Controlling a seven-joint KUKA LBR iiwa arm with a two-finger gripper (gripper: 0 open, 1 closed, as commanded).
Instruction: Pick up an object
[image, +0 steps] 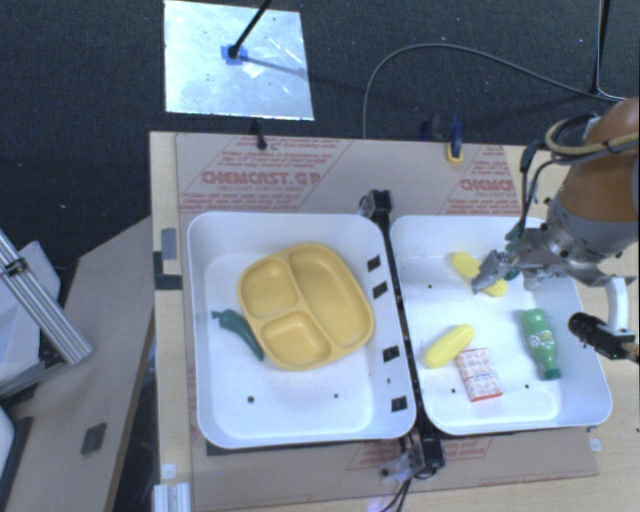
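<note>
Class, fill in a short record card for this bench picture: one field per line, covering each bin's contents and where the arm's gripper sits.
left bin: yellow divided tray; green pepper beside the tray's left edge
right bin: two yellow corn pieces, one upper, one lower; green bottle; red and white packet
gripper: over the right bin, at the upper corn piece
grasp: cannot tell
arm: enters from the view's right
</note>
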